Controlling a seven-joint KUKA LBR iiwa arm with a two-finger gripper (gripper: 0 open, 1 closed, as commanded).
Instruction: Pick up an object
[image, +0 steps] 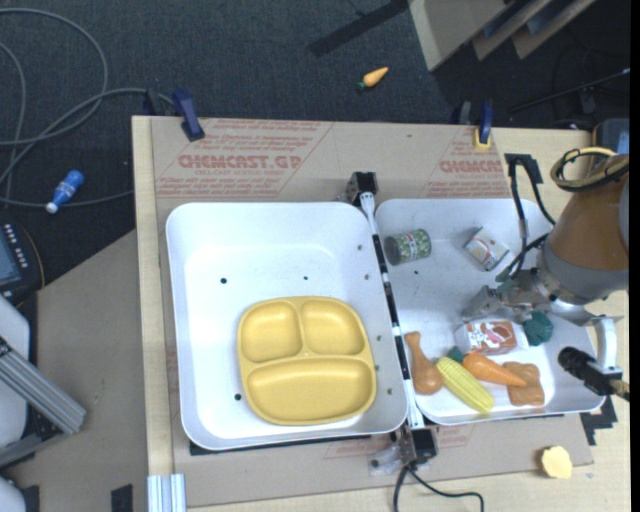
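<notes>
Two white bins sit side by side on the bench. The left bin (200, 260) holds one yellow divided tray (305, 358), set toward the near edge; open floor remains along its far and left walls.

The right bin (440, 215) holds the loose items. One green can (408, 245) lies near the dividing wall at the far end. One small grey packet (485, 248) lies apart from it, toward the far right. Clustered at the near edge are one chicken leg (424, 366), one corn cob (466, 384), one carrot (495, 371), one brown piece (527, 388) and one red-and-white pack (488, 336). The bin's middle floor is open.

The arm (590, 245) comes in over the right wall. The gripper (512, 295) is low over the bin, just beyond the pack; jaw state cannot be determined, and no item is seen in its grasp.
</notes>
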